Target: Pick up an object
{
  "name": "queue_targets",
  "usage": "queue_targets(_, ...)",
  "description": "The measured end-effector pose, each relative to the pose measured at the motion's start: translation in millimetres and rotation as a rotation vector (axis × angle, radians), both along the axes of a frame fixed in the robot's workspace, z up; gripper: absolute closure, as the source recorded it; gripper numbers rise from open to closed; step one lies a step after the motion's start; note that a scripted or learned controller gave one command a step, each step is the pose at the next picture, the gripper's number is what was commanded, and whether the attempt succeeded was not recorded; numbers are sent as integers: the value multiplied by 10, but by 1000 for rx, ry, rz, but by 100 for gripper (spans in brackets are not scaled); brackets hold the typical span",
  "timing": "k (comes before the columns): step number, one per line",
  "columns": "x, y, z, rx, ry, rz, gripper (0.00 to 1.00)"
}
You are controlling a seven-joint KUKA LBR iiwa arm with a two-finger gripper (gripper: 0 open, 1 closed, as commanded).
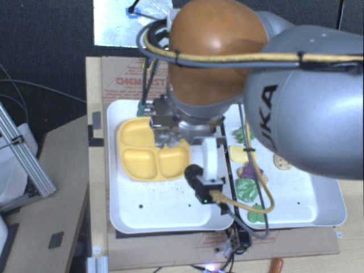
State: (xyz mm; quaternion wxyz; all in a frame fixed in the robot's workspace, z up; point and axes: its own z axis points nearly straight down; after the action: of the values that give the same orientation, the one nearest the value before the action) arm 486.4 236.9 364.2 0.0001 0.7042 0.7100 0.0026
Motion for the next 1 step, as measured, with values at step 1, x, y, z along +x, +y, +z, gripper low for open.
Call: queue_targets(1, 7, -333, 455, -1, -2, -9, 100)
